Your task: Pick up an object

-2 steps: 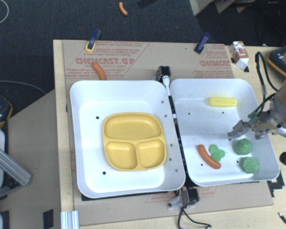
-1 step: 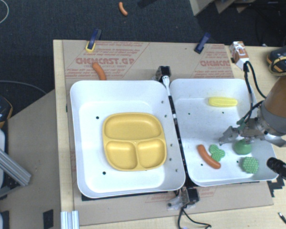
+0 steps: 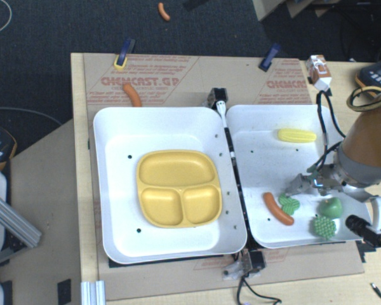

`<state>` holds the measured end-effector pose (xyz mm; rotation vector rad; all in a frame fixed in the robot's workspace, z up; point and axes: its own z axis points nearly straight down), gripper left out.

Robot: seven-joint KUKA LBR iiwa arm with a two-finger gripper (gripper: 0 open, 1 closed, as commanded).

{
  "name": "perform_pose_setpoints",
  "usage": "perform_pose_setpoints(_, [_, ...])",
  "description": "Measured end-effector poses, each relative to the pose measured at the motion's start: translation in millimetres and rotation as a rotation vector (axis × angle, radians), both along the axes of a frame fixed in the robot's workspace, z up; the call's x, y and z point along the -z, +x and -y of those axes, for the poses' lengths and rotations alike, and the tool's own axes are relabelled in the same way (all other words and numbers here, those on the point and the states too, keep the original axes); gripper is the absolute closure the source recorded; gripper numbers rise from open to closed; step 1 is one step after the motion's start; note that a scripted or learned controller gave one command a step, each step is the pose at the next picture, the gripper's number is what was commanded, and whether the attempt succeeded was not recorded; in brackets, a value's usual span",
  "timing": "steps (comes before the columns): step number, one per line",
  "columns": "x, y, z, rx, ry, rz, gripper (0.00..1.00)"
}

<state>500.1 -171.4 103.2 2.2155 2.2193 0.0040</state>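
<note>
The toy food lies in the right bin (image 3: pixel 260 122), spread over its near half and far edge. A small orange sausage (image 3: pixel 277 208) rests slantwise near the bin's front, touching or just beside a green leafy piece (image 3: pixel 289 204) on its right. Further right, a bumpy green piece like broccoli (image 3: pixel 324 227) sits close to the front right corner, and a smooth green round piece (image 3: pixel 332 207) lies just behind it. A yellow corn cob (image 3: pixel 297 135) lies well apart from these, near the far edge of the bin.

The gripper (image 3: pixel 314 184) hangs over the right half of that bin, between the leafy piece and the round green piece, under the arm's orange band (image 3: pixel 370 140). Whether its fingers are spread or closed cannot be told from this slant, and no object shows between them.

The left bin (image 3: pixel 114 170) carries a yellow divided plate (image 3: pixel 178 187) in its middle, with one long compartment at the back and two smaller ones in front.

On the worktop (image 3: pixel 178 75) behind the left bin lies another orange sausage (image 3: pixel 133 94), near the far left corner. Two clamps, one blue and yellow (image 3: pixel 122 54) and one dark blue (image 3: pixel 269 57), grip the far edge. A further small orange piece (image 3: pixel 164 11) lies on the dark floor beyond the worktop.
</note>
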Motion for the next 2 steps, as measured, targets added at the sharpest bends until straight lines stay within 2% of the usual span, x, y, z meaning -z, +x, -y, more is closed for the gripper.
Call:
perform_pose_setpoints(1, [-8,-1,0,0.003,0.000,-0.001,1.00])
perform_pose_setpoints(2, [-71,4,-2,0.000,-0.001,0.001,1.00])
